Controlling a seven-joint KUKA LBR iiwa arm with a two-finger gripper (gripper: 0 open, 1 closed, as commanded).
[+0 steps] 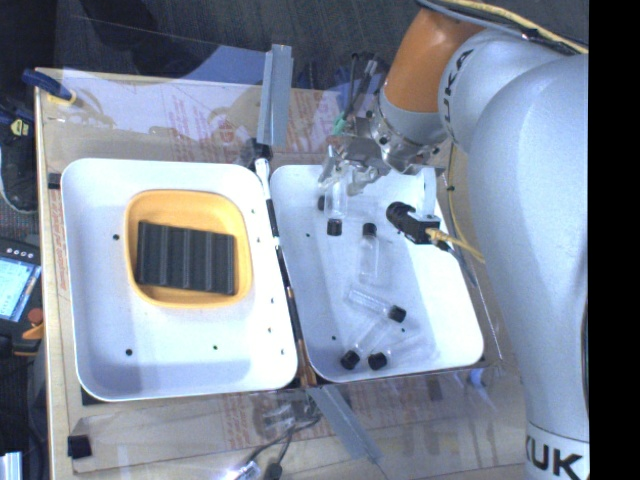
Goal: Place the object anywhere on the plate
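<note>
clear plastic tubes with black caps [371, 305] scattered across the right shallow white bin [455, 313], several toward its near edge, one [368, 251] upright-looking at mid-bin. two-finger gripper [334, 206] low over the bin's far left part, black fingertips [334, 226] parted narrowly, a clear tube apparently hanging between them, grip not certain. grey arm with orange band [430, 53] reaching in from the right. yellow square plate with dark ribbed insert [190, 251] in the left white bin [90, 328], well apart from the claw.

We see a bulky grey arm [520, 168] with an orange band [425, 53], black lettering near its base, and a metal hand [345, 173].
</note>
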